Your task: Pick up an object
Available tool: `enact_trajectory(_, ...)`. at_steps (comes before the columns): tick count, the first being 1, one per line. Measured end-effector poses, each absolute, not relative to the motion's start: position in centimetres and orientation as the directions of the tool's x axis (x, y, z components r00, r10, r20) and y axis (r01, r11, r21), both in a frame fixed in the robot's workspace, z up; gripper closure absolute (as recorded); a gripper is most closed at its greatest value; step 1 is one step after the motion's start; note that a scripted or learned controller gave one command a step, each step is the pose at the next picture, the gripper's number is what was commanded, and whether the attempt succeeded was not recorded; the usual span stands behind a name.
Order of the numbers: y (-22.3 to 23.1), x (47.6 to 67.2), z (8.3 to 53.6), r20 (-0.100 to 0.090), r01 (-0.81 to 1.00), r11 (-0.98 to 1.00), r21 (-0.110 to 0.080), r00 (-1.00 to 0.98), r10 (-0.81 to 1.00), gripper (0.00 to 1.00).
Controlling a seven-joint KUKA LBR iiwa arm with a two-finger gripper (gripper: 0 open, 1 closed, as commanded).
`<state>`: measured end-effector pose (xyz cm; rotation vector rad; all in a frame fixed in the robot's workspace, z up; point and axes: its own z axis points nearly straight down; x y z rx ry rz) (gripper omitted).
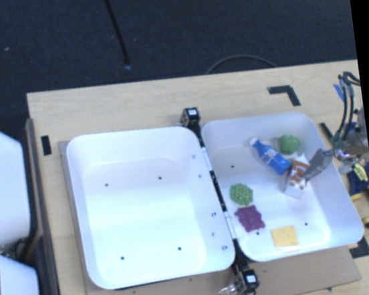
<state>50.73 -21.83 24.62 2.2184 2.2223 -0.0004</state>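
Observation:
The right bin (pixel 330 229) holds several small objects. A blue bottle (pixel 270 156) lies slantwise near the back, with a green lump (pixel 290 142) just to its right. A small orange and white box (pixel 297 177) lies by the bin's right side. My gripper (pixel 316 162) reaches in from the right edge and sits low, right beside that box at its upper right; I cannot tell whether they touch. Nearer the middle are a green knobbly ball (pixel 241 193), a purple grape cluster (pixel 250 218) and a flat yellow square (pixel 284 236).
The left bin (pixel 85 210) stands beside the right one, joined along a central divider (pixel 214 193). Cables and arm parts (pixel 351 135) crowd the bench's right edge. White boxes (pixel 3 201) stand off the bench at far left.

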Motion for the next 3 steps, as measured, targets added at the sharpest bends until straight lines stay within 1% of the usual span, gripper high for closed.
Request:
enact_trajectory(1,-18.8,62.8,23.6,-0.002,1.000,0.010,0.010,-0.010,1.000,0.00)
enact_trajectory(2,-15.3,62.9,12.3,-0.007,1.000,0.001,0.017,-0.001,1.000,0.00)
enact_trajectory(3,-22.6,64.6,9.9,0.003,1.000,-0.002,-0.006,0.002,1.000,0.00)
